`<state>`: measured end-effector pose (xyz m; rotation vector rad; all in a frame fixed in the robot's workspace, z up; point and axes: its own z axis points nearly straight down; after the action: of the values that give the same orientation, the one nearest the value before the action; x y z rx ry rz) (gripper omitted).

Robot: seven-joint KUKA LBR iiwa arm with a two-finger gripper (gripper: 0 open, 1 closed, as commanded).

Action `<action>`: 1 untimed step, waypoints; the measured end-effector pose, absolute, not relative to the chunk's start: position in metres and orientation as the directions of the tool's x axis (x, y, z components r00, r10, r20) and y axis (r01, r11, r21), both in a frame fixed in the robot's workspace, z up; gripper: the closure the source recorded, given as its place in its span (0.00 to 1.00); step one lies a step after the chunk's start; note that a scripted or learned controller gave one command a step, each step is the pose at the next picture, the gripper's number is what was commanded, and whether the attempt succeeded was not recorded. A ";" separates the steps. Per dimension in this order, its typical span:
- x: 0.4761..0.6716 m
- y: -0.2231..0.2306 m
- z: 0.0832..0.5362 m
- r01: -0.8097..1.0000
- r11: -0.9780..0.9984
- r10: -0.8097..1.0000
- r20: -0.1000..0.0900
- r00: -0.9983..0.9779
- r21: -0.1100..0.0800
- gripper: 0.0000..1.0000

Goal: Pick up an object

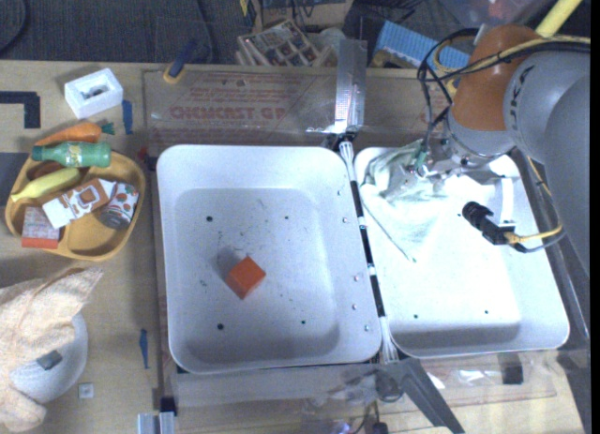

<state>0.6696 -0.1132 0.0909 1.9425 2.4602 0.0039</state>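
A grey KUKA arm (548,104) is reaching in from the right, its gripper (419,172) hanging low over the far left corner of the right bin (487,315), near the divider between the two bins. Whether the hand is apart, together or clamped on anything cannot be told; the metal there is blurring into the white bin wall. The only clear candidate for picking, an orange block (247,276), is lying near the middle of the left bin (187,179), well apart from the gripper. A black cable connector (480,219) is dangling just beside the wrist over the right bin. The likely risks: the gripper may be closing on nothing in the wrong bin, or the arm, crossing over, may be catching the divider or dragging its cable along the rim.
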 end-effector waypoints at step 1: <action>0.670 -0.113 0.091 0.973 0.232 0.973 -0.004 -0.232 0.006 0.00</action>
<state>0.6696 -0.1132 0.0909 1.9425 2.4602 0.0039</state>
